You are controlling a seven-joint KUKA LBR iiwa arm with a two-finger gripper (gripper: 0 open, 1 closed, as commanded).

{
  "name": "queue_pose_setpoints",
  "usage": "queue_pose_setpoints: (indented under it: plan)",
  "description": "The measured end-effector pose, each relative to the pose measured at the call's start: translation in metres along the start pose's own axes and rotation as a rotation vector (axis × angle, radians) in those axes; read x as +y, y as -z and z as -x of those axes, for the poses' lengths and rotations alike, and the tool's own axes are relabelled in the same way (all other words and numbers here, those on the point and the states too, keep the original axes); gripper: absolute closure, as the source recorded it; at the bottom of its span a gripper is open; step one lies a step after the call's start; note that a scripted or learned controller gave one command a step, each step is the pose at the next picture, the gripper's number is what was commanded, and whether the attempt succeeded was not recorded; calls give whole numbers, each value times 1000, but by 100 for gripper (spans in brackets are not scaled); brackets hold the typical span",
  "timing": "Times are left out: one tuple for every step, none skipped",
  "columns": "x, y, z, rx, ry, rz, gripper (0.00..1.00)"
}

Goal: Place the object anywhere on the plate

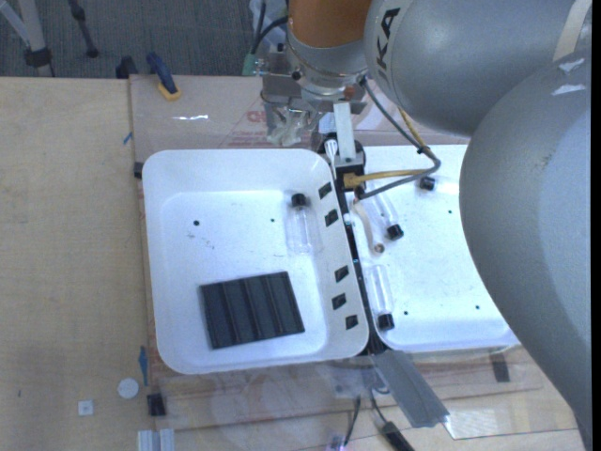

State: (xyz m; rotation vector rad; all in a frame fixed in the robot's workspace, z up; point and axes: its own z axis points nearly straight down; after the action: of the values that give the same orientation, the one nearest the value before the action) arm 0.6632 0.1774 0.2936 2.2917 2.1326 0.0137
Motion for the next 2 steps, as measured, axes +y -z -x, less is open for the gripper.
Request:
queue_pose_setpoints:
  plan:
    - [0, 0, -1, 0, 1, -1, 0]
    - [0, 11, -1, 0, 2, 4, 100]
